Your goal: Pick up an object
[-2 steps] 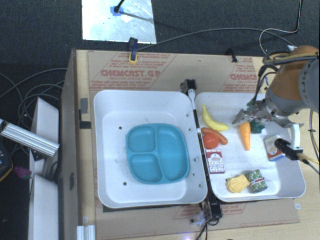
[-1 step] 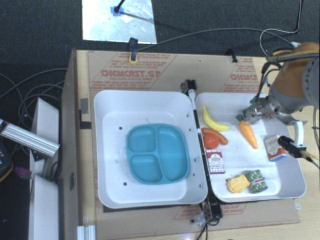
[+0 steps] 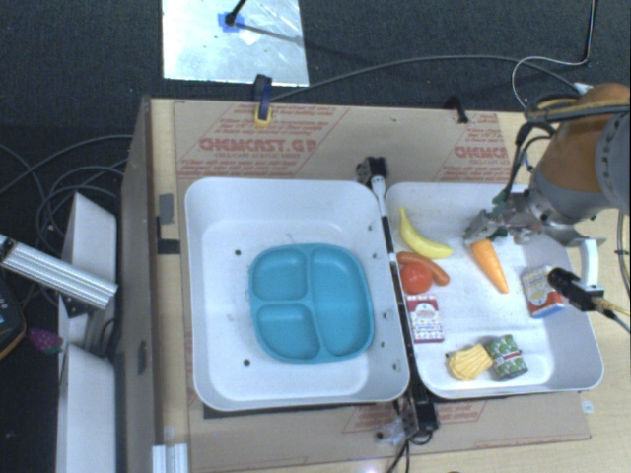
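The right bin (image 3: pixel 572 363) holds several small items. An orange carrot (image 3: pixel 490 264) lies near its far right, a yellow banana (image 3: pixel 422 236) at the far left, and a red tomato-like piece (image 3: pixel 419 273) just below the banana. A red-and-white carton (image 3: pixel 425 319) lies by the left wall, with a yellow corn cob (image 3: pixel 469 362) and a green packet (image 3: pixel 507 357) at the front. A red-and-white pouch (image 3: pixel 541 292) rests by the right wall. My gripper (image 3: pixel 498 226) hangs low over the bin's far right, right above the carrot's thick end.
The left bin (image 3: pixel 212 215) carries a blue divided plate (image 3: pixel 311 301). A black clip (image 3: pixel 375 172) sits on the ridge where the two bins meet. The arm's orange band (image 3: pixel 577 156) and cables crowd the far right corner.
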Robot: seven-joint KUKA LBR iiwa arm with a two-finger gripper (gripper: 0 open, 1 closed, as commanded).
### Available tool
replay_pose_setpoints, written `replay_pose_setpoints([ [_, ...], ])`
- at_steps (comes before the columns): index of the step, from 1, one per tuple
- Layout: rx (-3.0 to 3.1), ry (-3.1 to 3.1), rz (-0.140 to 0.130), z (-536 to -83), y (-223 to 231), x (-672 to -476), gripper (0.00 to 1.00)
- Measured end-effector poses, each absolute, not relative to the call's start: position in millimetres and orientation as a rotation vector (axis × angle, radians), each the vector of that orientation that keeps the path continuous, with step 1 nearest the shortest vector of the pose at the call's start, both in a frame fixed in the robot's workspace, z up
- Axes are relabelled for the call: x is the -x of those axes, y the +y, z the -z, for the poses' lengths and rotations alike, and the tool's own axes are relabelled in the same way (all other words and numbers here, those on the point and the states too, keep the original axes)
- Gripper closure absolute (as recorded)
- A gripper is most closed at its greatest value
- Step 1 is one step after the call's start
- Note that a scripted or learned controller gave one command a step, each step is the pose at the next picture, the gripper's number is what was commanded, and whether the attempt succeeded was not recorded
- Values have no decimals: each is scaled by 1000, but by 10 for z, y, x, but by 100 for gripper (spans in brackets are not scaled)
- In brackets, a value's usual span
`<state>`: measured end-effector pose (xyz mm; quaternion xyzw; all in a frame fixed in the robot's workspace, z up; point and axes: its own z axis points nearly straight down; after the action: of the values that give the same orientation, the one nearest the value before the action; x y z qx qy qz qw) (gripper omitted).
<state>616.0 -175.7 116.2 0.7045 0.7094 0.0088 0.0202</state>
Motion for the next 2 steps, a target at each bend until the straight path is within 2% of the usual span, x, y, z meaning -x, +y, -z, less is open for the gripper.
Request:
replay_pose_setpoints([
  [1, -2218, 2223, 0, -842, -1774, -6063, 0],
  [2, -2213, 2222, -4, -957, -1774, -6079, 100],
])
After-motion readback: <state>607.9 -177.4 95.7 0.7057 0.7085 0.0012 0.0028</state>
